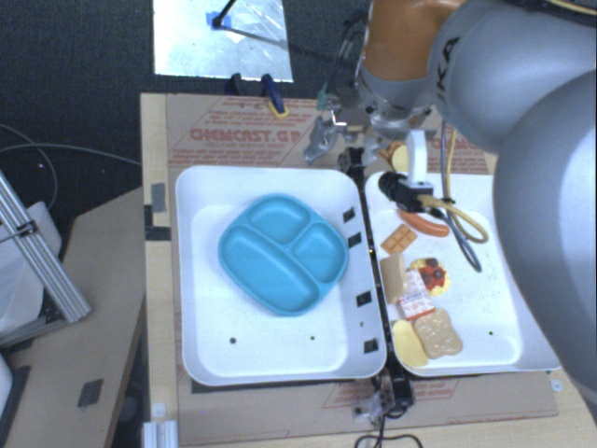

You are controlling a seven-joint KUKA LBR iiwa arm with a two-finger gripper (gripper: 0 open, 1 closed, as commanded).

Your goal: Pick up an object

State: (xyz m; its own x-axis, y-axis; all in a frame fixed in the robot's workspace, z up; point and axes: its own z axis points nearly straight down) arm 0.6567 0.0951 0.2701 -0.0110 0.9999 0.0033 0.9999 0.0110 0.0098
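- Toward the far end of the right bin (pixel 496 329) lies a sausage (pixel 422 220), the toy food nearest the gripper (pixel 347 147).
- Just beside it, on the camera's side, sits a waffle (pixel 398 241).
- Further forward come a pizza slice (pixel 432 274), a cracker (pixel 438 334) and a yellow disc (pixel 407 345), crowded along the divider side.
- The left bin (pixel 215 343) holds a blue plate (pixel 283 253), well apart from the foods.
- The gripper hangs over the far end of the wall between the bins, apart from the sausage; whether it is open or closed cannot be told.
- The arm (pixel 522 91) comes in from the right, orange band (pixel 406 26) above the wrist, covering the right bin's far right corner.
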